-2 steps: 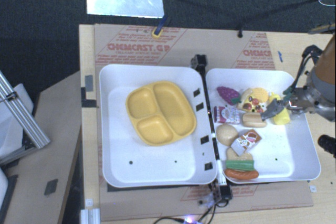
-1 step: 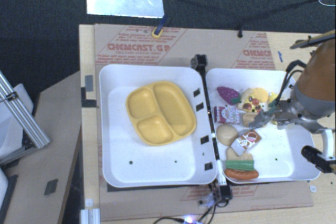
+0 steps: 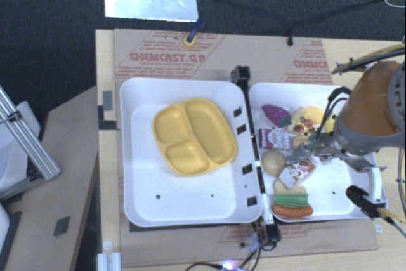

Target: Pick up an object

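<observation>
Two shallow white plastic bins sit side by side on the surface: the left bin [image 3: 136, 200] carries a yellow three-compartment plastic tray [image 3: 193, 135], and the right bin [image 3: 330, 197] carries a heap of small toy foods. The grey arm with its orange band [image 3: 374, 108] comes in from 3 o'clock, and the hand [image 3: 307, 150] hangs low over the heap, near the right bin's centre. Whether its fingers are spread or pressed together cannot be told at this slant, and nothing can be seen held between them.

Candidates lie close around it. At 9 o'clock from the hand is a beige round toy potato [image 3: 273, 162], with a white and maroon snack packet [image 3: 276, 137] just above it. At 7 o'clock is a small white and red carton [image 3: 298, 171]; further down, at 6 o'clock, lies a green and orange toy vegetable [image 3: 292, 205] against the bin's near wall. At 11 o'clock sit a purple toy bunch of grapes [image 3: 275, 113] and a yellow toy piece [image 3: 309, 118].

Judging by position, the carton looks the likeliest target. A good grasp would, I think, come straight down with fingers straddling its narrow sides, clear of the potato, so that nothing neighbouring gets pinched or nudged. Lifting slowly would show whether it truly came up.
</observation>
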Motion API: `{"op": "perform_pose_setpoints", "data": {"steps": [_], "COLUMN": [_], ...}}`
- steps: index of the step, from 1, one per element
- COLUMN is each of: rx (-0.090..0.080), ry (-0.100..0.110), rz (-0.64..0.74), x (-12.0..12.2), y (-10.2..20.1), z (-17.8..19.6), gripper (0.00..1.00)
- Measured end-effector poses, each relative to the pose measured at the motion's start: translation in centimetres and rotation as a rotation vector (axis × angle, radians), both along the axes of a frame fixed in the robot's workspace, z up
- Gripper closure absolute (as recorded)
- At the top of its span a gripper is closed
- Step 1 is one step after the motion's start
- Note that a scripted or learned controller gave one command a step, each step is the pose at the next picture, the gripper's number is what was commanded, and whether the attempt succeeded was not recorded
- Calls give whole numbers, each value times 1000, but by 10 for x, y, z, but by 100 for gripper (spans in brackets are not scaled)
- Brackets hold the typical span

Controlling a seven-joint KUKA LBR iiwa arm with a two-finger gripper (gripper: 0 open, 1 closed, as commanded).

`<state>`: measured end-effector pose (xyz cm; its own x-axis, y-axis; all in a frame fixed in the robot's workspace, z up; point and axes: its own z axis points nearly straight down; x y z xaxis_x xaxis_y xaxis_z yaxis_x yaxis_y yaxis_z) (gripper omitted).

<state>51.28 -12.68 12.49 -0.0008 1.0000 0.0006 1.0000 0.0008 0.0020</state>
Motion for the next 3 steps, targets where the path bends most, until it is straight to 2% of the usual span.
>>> {"op": "perform_pose_setpoints", "data": {"steps": [1, 2, 3], "rx": [-2, -1, -2], "ry": [1, -2, -3], "rz": [-1, 1, 2], "x": [1, 1, -5], "y": [0, 0, -4], "z": [-42, -30, 30], "gripper": [0, 100, 100]}}
